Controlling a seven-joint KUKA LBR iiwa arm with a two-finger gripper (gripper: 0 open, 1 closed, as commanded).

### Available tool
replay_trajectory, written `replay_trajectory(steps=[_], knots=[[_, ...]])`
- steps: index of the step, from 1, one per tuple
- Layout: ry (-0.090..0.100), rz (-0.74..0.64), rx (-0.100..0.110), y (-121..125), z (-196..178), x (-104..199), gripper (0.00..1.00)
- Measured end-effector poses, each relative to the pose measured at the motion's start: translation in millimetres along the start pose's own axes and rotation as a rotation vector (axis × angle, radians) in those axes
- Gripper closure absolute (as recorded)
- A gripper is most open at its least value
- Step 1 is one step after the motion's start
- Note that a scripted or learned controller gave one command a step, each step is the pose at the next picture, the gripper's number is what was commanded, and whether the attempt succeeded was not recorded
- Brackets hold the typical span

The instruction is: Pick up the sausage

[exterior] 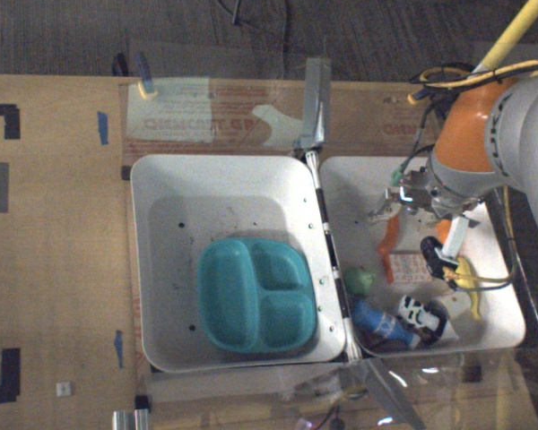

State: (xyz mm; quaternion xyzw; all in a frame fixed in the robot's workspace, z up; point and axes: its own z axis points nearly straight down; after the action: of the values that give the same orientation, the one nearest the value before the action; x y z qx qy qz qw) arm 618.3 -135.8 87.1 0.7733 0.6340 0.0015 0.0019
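**Arm low over the right bin, sausage just to its left**

The grey arm with the orange band (471,137) reaches in from the right and bends down over the far half of the right-hand shallow white bin (359,186); its wrist hangs steeply, with the two-finger gripper (420,204) low inside the bin, under a yellow rod and dark cables that trail to the far right; whether the gripper is open or closed cannot be told from this slanted view, for its metal parts blur together, and nothing can be seen held in it.

The orange-red, slim sausage (392,236) lies on the floor of the right bin, left of its middle and just to the left of the gripper; whether the two touch cannot be told; its long axis runs near to far, the far end leaning a little to the right; its near end comes close to a small orange-and-white carton (407,266).

Nearer in the same bin lie a round green fruit (360,280), a blue toy (377,319), a black-and-white object (423,315) and a yellow banana (467,286) at the right; the left-hand white bin (161,204) holds a teal plastic tray with three compartments (255,294); both bins sit on a tan bench (54,267).
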Motion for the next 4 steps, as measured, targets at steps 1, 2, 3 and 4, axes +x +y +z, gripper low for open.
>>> replay_trajectory(steps=[1, 2, 3, 4], knots=[[0.000, -0.182, 0.006, -17, -95, 57, 0.00], [0.000, 0.173, 0.013, -44, -34, 12, 0.00], [0.001, 0.146, 0.003, -24, 0, 10, 0.00], [-0.004, 0.148, 0.002, -23, -8, 8, 1.00]])
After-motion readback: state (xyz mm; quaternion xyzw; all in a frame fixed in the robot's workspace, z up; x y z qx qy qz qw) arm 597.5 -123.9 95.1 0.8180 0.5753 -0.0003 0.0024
